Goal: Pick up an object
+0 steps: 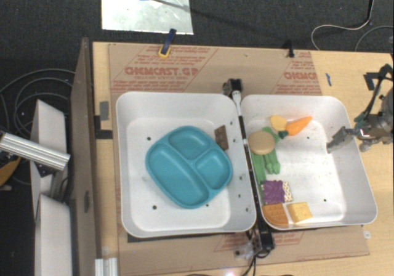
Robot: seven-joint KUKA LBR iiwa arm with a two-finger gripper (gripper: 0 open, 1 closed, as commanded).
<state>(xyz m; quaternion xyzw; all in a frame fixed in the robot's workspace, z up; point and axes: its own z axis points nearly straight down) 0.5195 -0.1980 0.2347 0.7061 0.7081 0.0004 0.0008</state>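
Metal claw (pixel 337 139) over right shallow white bin's (pixel 345 204) right rim, finger state unclear; orange plastic carrot (pixel 299 125) lying far-left.

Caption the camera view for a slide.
Gripper at the right bin's edge, toy food along its left wall; teal tray in the left bin.

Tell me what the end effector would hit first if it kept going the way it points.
The end effector points leftward into the right bin; probably bare bin floor first, with the orange carrot further along. Depth is unclear.
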